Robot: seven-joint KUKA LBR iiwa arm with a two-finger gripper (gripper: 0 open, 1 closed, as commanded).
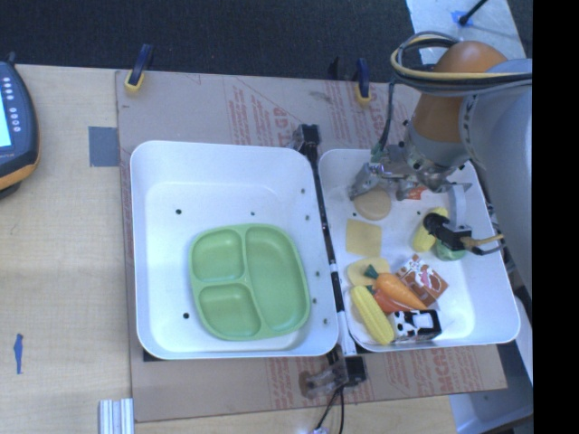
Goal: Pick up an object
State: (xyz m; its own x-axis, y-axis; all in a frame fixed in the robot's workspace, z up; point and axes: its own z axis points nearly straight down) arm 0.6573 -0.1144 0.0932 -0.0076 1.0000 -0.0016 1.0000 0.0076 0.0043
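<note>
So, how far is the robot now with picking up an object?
Done: the gripper has reached into the right bin and sits just above the round tan piece. In hand: nothing visibly. Left: grasp and lift; the carrot and corn lie untouched, the green tray bare.

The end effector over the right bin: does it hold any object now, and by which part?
It cannot be told. The end effector sits low over the right bin, just above a round tan piece, but no object shows clearly in its grip.
</note>
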